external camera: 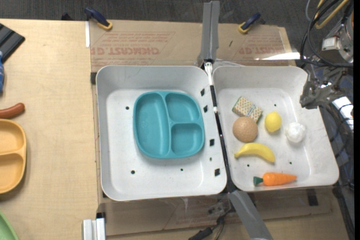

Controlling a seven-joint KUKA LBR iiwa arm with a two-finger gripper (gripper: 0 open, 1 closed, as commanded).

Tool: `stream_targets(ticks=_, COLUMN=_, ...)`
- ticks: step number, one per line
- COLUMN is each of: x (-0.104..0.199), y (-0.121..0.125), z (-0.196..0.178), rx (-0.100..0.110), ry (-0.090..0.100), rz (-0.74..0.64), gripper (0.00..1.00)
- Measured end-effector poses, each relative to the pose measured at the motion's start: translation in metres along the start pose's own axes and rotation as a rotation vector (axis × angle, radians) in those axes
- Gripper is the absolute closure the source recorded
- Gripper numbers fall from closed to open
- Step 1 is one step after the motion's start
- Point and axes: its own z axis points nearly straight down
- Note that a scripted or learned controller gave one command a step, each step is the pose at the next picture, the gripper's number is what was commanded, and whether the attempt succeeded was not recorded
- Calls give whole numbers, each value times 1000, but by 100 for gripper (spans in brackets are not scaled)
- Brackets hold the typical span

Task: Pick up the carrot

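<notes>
In the camera view, the gripper (pixel 316 94) is hanging over the upper right edge of the right bin (pixel 270 77), dark and tangled against cables; whether it is apart or together cannot be told. The carrot (pixel 274 179) is lying well apart from it, down and to the left of the gripper, resting near the bin's lower wall with its green top pointing left. Between the gripper and the carrot a white ball (pixel 295 132) is sitting, nearest the gripper. Further left of the gripper a lemon (pixel 273 122), a patterned block (pixel 247 108) and a brown round thing (pixel 245 128) are resting, with a banana (pixel 256 152) lying just above the carrot. Far to the gripper's left, a teal divided plate (pixel 168 123) is sitting in the left bin (pixel 112 137).
</notes>
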Motion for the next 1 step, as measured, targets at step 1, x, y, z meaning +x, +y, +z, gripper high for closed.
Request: stream_targets(ticks=1, x=80, y=-29, z=36, rx=-2, ry=2, rz=424, gripper=100)
